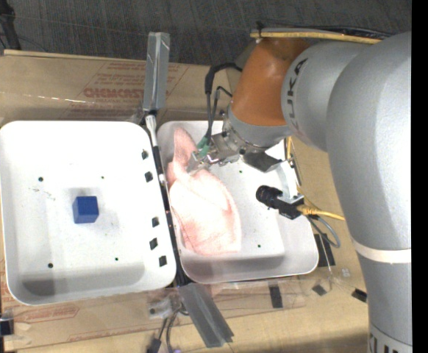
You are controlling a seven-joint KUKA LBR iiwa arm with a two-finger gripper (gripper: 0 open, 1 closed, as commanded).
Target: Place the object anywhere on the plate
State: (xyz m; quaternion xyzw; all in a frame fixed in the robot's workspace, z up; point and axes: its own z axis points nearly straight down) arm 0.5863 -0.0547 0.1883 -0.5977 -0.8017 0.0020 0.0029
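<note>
Blue cube (86, 209): in the left bin (23, 153).
Pink plate (203, 204): in the right bin (295, 248).
Gripper (201, 155): over the plate's far end; opening cannot be told.

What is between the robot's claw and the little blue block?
The gripper hovers in the right bin, over the pink plate. The blue block sits alone in the left bin. The two bin walls, where they meet in the middle, stand between them. Nothing else visible is in the way.
</note>
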